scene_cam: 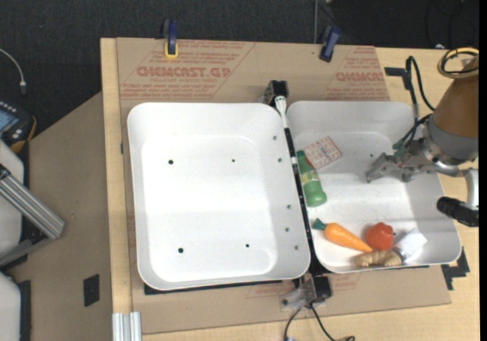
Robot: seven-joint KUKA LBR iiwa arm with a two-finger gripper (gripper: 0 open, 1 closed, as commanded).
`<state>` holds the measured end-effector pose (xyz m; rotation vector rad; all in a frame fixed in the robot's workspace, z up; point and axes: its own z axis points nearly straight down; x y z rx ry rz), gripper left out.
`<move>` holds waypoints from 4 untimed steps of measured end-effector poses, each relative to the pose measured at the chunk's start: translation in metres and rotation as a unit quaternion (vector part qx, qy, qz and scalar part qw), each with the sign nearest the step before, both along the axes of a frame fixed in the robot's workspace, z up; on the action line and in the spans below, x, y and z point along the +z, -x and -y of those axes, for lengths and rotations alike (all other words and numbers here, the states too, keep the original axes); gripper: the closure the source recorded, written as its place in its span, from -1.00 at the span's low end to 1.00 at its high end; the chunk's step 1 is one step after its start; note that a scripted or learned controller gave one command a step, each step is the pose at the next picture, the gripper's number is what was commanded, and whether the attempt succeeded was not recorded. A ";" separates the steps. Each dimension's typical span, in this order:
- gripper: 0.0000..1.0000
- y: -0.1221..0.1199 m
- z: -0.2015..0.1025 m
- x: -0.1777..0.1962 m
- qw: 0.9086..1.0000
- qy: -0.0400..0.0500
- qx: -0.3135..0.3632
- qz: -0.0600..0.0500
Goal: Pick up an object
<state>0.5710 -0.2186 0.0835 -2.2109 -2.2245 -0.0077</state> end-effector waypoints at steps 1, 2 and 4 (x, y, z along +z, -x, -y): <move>-1.00 0.047 0.002 0.001 1.000 0.000 -0.002 -0.001; -1.00 0.007 0.001 0.000 1.000 0.000 -0.001 -0.001; -1.00 0.044 0.004 0.012 1.000 0.002 -0.003 -0.001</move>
